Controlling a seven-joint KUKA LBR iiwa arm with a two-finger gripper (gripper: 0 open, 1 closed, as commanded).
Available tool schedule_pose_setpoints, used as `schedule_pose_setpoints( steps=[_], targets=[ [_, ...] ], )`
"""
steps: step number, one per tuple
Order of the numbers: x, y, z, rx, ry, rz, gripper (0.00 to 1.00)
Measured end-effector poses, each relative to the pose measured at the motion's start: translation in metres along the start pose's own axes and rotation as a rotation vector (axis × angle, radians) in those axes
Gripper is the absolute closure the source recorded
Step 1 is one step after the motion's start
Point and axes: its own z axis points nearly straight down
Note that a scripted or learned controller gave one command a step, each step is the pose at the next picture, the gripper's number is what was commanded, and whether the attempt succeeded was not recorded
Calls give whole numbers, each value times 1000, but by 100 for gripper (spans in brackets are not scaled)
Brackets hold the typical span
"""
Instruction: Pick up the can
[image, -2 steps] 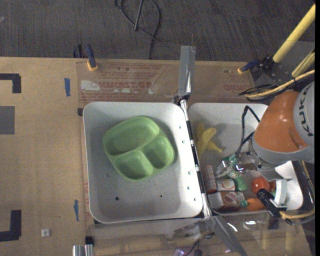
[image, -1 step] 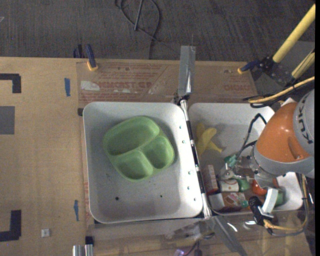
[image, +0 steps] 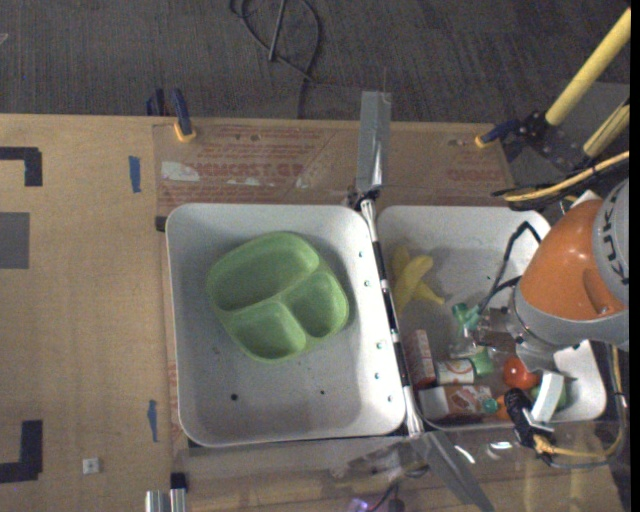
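Claw (image: 478, 345) hovers just right of can (image: 421, 358) (lying flat)

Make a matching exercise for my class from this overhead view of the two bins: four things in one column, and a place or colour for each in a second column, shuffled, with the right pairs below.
Things
1. green divided plate
2. banana
3. orange band on the arm
4. blue clamp

Places
A. on the bench's far edge, beyond the left bin
B. lying in the left bin
C. above the right bin's near half
D. in the right bin, close to the divider between the bins

Pairs: 1-B, 2-D, 3-C, 4-A
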Motion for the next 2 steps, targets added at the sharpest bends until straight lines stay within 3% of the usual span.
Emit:
schedule_pose_setpoints(
  steps=[1, 2],
  targets=[
    [-56, 35, -78, 19, 7, -230, 100],
    [-56, 35, -78, 19, 7, -230, 0]
  ],
)
